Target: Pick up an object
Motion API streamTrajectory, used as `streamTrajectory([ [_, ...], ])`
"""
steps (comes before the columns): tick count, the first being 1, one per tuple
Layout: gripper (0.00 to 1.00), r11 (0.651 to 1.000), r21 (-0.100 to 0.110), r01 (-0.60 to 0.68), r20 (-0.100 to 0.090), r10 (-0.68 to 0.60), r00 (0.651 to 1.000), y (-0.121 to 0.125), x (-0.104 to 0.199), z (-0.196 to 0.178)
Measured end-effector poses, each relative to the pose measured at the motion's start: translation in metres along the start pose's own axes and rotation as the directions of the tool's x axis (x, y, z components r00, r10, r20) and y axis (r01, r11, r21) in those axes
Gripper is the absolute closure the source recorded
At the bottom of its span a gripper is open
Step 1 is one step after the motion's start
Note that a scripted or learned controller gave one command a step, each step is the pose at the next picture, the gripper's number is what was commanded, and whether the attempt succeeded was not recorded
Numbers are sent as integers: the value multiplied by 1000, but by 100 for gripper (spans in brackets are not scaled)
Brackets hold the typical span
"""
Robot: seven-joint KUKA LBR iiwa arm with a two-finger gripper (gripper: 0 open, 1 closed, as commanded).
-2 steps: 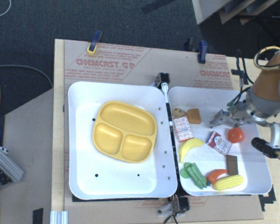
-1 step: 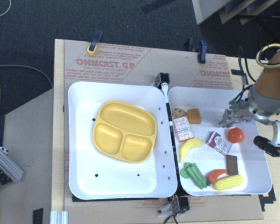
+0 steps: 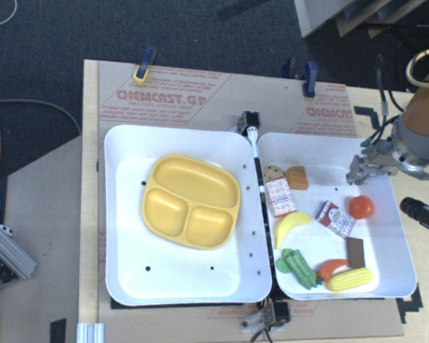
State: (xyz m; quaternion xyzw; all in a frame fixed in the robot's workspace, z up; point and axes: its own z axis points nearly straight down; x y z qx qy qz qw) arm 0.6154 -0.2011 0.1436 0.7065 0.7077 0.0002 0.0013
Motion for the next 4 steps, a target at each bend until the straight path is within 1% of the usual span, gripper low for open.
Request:
streamTrajectory([
  [1,100,1000,-4,-1,2,1,1000,1,-9,-57],
  [2,100,1000,-1,-1,1,1,1000,2,-10,-81],
  [3,100,1000,7,2,-4,-2,1000,-7,38,-85],
  [4,100,1000,10,3,-5,-3,1000,-26,90,-72],
])
